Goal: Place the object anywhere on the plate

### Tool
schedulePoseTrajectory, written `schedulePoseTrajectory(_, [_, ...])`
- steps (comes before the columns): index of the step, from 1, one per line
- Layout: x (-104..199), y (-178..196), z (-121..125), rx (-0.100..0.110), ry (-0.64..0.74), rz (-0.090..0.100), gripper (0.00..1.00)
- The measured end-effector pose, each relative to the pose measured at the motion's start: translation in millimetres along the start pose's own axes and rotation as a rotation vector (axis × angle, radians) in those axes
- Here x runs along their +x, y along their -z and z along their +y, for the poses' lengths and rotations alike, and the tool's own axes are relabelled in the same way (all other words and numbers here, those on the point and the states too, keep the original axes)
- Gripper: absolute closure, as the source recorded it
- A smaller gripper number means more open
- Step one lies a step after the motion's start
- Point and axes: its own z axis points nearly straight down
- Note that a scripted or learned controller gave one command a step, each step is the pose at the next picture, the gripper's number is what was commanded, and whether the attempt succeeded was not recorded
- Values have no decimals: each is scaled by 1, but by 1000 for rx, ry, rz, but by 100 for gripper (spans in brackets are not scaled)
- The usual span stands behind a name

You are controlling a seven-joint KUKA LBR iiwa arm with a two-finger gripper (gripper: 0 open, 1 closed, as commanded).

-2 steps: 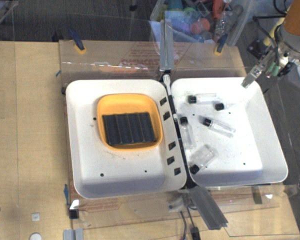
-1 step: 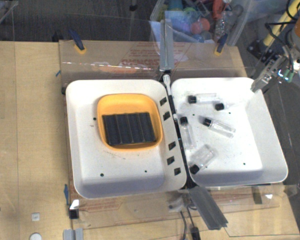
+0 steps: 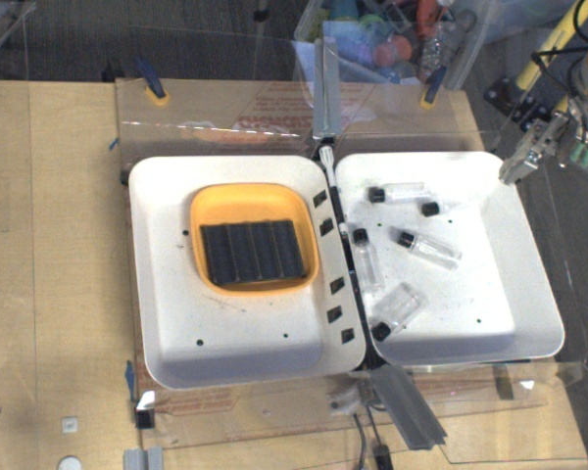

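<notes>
You are looking down at a slant on a wooden bench (image 3: 39, 262) that carries two shallow white bins side by side. The left bin (image 3: 167, 331) holds an orange plate (image 3: 250, 199) with rounded corners, and a dark ribbed rectangular insert (image 3: 253, 253) lies across the plate's lower half. The right bin (image 3: 500, 302) holds four small clear vials with black caps, all lying on their sides and none touching the plate. One vial (image 3: 397, 193) lies near the bin's upper edge, with a loose black cap (image 3: 429, 208) just beside its right end. A second vial (image 3: 426, 247) lies at a slant near the middle. A third vial (image 3: 363, 258) lies along the bin's left wall, close to the divider. The fourth vial (image 3: 396, 310) lies tilted near the lower left corner. The gripper (image 3: 522, 163) hovers at the right bin's upper right corner, well apart from every vial and from the plate; you cannot tell how it is set. A clear tub of colourful objects (image 3: 397, 18) sits beyond the bench.
</notes>
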Motion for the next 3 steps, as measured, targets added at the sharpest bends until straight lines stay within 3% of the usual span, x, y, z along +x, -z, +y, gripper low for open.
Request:
schedulePoseTrajectory(1, [-2, 41, 0, -1, 20, -3, 100])
schedulePoseTrajectory(2, [-1, 79, 2, -1, 205, -4, 100])
schedulePoseTrajectory(3, [1, 91, 0, -1, 489, -6, 100])
